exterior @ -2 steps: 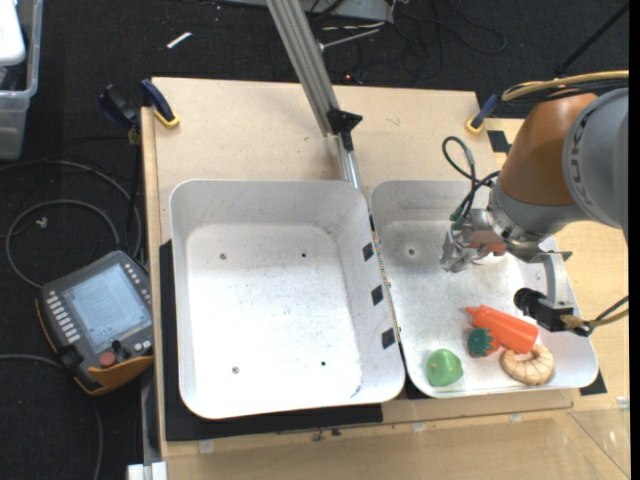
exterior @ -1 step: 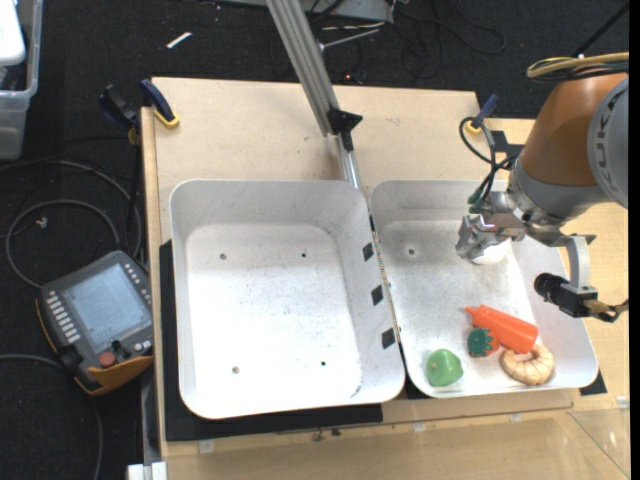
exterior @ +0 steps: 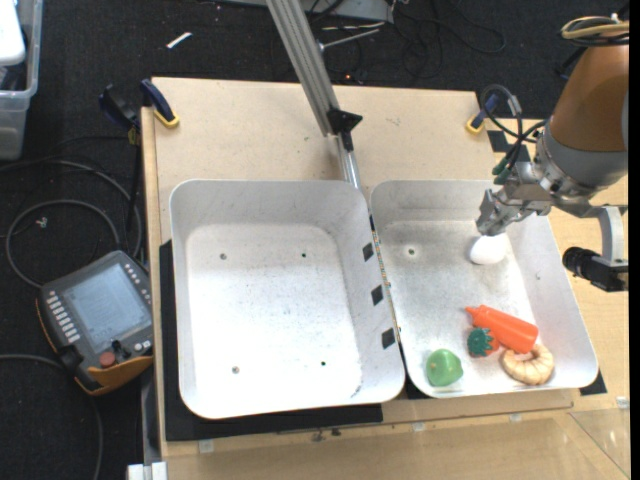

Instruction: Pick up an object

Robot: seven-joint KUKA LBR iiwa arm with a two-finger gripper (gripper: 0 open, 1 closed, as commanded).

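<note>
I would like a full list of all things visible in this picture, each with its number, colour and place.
bin: one, white, left half of the bench.
bin: one, white, right half of the bench.
egg: one, white, right bin, under the pincer.
carrot: one, orange, right bin, near corner.
broccoli: one, dark green, beside the carrot.
ball: one, light green, right bin, near edge.
pastry: one, tan, right bin, near corner.
handheld controller: one, grey and orange, floor left of the bench.
clamps: two, blue and yellow, far bench corners.
arm: one, grey and orange, right.
pincer: one, grey, over the egg.
</note>
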